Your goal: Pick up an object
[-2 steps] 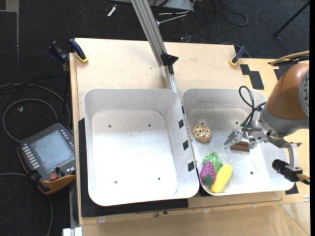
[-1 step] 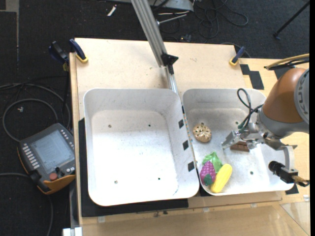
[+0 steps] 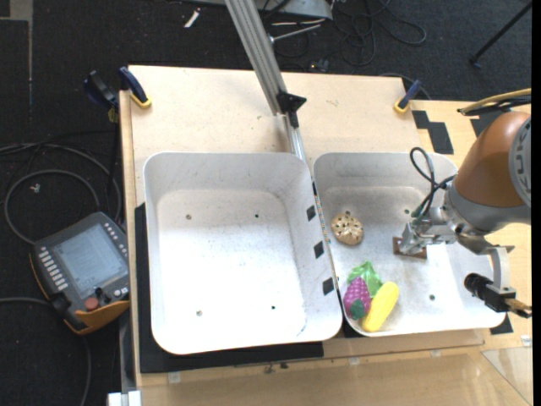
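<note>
On pale bench (image 3: pixel 220 108), two white bins (image 3: pixel 169 172)

White bins (image 3: pixel 228 172); tan speckled cookie (image 3: pixel 347 227); purple grapes (image 3: pixel 356 294) w/ green leaf (image 3: pixel 365 272); yellow corn (image 3: pixel 381 304); orange-banded grey arm (image 3: pixel 499 172); beige bench (image 3: pixel 220 108).

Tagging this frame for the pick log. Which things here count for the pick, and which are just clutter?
For the pick:
- gripper, low in the right bin
- cookie
- purple grapes
- yellow corn
- green toy behind the grapes

Lying about:
- left bin
- teach pendant on the floor
- clamps at the bench's back corners
- cables on the floor
</note>
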`<state>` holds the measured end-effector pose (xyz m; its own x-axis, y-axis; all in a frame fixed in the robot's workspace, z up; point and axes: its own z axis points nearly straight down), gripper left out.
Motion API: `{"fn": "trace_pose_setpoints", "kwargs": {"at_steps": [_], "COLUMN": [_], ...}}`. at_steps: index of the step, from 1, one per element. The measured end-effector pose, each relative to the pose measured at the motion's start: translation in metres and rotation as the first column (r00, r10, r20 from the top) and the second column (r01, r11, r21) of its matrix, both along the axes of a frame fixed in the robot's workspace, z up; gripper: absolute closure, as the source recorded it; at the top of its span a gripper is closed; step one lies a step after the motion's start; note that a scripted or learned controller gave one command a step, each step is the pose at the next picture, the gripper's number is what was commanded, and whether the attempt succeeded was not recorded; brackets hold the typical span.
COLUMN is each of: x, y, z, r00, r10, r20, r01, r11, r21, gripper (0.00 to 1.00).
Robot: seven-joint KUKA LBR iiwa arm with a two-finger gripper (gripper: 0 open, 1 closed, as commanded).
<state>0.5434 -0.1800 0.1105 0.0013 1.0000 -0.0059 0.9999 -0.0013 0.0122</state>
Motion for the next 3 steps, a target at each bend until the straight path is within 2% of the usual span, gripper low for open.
{"fn": "trace_pose_setpoints", "kwargs": {"at_steps": [1,2,3], "x": [-0.002,-0.006,0.002], "y": [0.001,0.008,0.013], "z": [0.043,0.09,0.151], "r00": [1.0,1.0,1.0], "r10": [0.003,0.004,0.006], "r20": [-0.008,-0.007,-0.005], "r01": [-0.003,-0.004,-0.006], "r11": [1.0,1.0,1.0], "r21": [0.004,0.004,0.003], "gripper": [1.0,1.0,1.0]}}
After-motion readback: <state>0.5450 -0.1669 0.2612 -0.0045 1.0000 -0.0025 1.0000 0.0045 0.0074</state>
